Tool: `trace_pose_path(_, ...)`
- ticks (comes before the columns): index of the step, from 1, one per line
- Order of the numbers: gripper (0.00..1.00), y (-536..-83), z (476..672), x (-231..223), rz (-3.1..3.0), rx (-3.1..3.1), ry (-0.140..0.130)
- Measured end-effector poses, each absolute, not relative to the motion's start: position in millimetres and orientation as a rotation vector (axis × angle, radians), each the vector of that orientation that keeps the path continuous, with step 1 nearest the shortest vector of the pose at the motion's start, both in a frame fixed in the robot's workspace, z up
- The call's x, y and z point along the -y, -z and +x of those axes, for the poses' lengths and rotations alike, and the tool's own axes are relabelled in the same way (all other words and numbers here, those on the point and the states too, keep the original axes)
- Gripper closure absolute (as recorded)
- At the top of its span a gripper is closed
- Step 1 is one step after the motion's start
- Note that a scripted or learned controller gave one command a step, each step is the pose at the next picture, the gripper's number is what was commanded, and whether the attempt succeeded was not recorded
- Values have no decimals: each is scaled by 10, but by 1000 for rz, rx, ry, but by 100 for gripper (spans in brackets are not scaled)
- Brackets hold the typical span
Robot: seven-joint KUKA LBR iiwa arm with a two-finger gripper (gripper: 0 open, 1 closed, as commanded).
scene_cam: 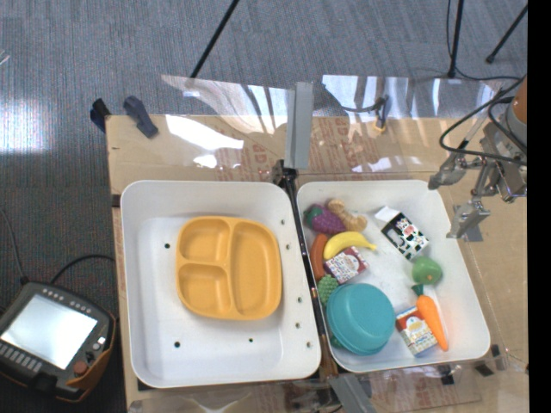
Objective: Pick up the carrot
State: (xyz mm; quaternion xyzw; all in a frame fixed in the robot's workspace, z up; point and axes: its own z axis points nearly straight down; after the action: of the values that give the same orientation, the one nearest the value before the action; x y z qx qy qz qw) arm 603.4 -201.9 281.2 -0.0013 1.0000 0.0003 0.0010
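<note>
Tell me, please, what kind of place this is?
Probably a robotics lab: two white bins on a bench, toy food such as a carrot, a teach pendant on the carpet, and tripod legs.

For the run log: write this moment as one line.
pincer above right bin's right rim | carrot lying in right bin, untouched | grasp not begun

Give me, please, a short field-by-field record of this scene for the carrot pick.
target: carrot, lying in the right bin, near its right wall
target neighbours: small carton touching its left, green fruit just above
other right bin items: teal bowl, banana, grapes, black-and-white carton
left bin: yellow divided plate
claw: over the right bin's upper right rim, apart from the carrot
task state: carrot not yet picked
</note>
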Motion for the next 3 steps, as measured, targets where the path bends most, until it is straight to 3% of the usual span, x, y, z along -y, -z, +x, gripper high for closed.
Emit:
trace_pose_path(1,0,-1259,5573,2094,-16,-3157,-11)
trace_pose_path(2,0,-950,5278,2104,-14,-3127,1)
trace_pose_path(3,0,-961,4900,2116,-20,-3120,8)
